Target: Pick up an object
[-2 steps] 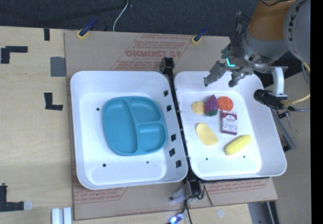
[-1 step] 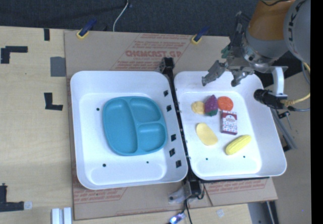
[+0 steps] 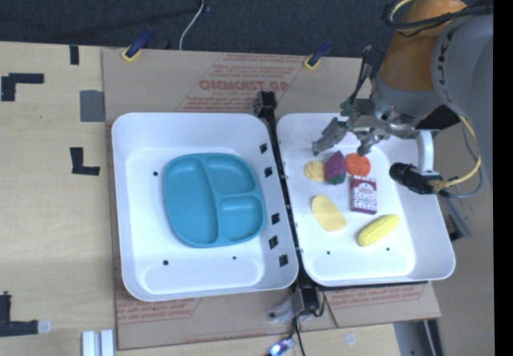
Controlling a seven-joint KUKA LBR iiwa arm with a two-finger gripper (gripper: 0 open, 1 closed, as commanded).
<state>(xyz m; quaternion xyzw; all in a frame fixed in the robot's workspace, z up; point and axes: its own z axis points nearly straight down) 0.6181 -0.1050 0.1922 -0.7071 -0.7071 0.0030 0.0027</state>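
While the gripper (image 3: 350, 136) hangs over the far part of the right bin (image 3: 433, 266), its two fingers are spread apart with nothing between them, and they sit just above and beside the cluster of small toys, which reads as an approach for a grasp not yet made. Nearest, just under the fingertips, are a purple piece (image 3: 335, 166) and an orange-red piece (image 3: 358, 163), touching or nearly touching each other; a small pale yellow piece (image 3: 314, 171) lies against the purple one on the side away from the arm. A little further toward the near rim stands a small red carton (image 3: 364, 195), then a yellow oval piece (image 3: 328, 213) and a yellow corn cob (image 3: 377, 229), the two lying apart. That makes six loose objects, any of which would serve as the thing to pick; I judge the purple or orange one the likeliest target, since they lie closest. Crowding there could make the fingers catch two at once. Well away, across the divider, the left bin (image 3: 132, 138) holds one blue divided plate (image 3: 214, 198), lying flat. Two bins rest on the tabletop (image 3: 48, 202).
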